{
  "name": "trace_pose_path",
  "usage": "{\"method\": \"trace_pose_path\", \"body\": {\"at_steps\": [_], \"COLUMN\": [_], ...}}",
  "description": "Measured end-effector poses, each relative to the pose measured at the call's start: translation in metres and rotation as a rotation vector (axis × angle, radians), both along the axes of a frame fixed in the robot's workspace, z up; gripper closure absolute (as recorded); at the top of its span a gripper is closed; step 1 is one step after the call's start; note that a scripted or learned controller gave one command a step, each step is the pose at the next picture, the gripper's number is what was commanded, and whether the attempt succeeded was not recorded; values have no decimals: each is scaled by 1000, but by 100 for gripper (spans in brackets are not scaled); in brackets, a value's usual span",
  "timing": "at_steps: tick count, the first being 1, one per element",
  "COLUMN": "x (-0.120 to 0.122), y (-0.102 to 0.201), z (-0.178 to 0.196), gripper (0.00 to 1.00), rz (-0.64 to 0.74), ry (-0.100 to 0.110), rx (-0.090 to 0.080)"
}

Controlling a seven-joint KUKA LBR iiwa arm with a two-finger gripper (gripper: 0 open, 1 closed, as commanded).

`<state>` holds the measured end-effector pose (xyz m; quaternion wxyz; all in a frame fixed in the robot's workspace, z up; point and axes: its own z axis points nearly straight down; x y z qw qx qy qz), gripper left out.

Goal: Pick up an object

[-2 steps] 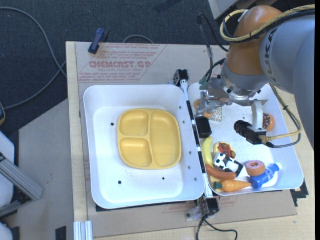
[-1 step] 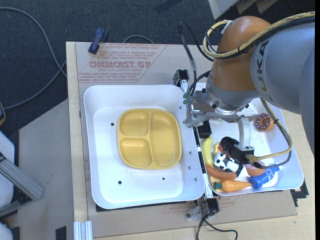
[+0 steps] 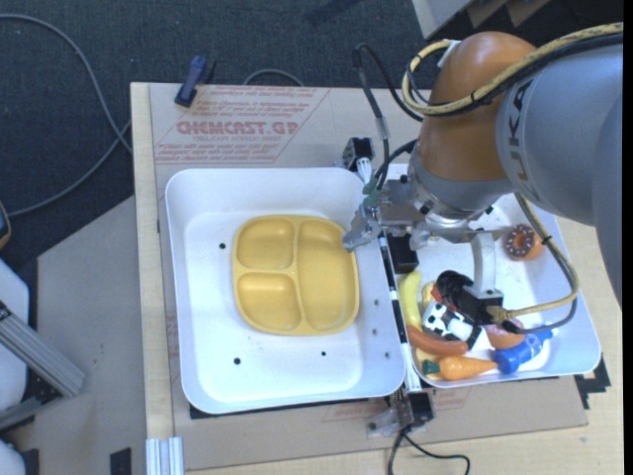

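Note:
A yellow divided plate [image 3: 295, 273] lies flat in the left white bin [image 3: 198, 295]. In the right bin [image 3: 584, 339] a cluster of toy food lies at the front: a banana [image 3: 408, 303], a black and white cow figure [image 3: 441, 317], a hot dog [image 3: 438, 342], an orange carrot [image 3: 463, 368] and a blue piece [image 3: 518, 353]. A donut [image 3: 519, 242] rests near the far right wall. My gripper [image 3: 399, 255] hangs low over the right bin's left edge, just beyond the banana and beside the plate's right rim. The wrist hides what is under it.
The two bins meet at a raised rim [image 3: 381, 305] directly below the gripper. A cardboard sheet [image 3: 237, 127] lies behind the left bin with a blue clip [image 3: 192, 79] at its far edge. Cables [image 3: 371, 87] trail along the arm.

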<state>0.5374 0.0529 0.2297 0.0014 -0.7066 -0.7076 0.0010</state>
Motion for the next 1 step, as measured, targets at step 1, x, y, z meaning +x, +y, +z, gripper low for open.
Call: {"method": "trace_pose_path", "body": {"at_steps": [1], "x": [42], "y": [-56], "z": [-32], "gripper": [0], "rz": [-2], "ry": [-4], "rx": [-2]}}
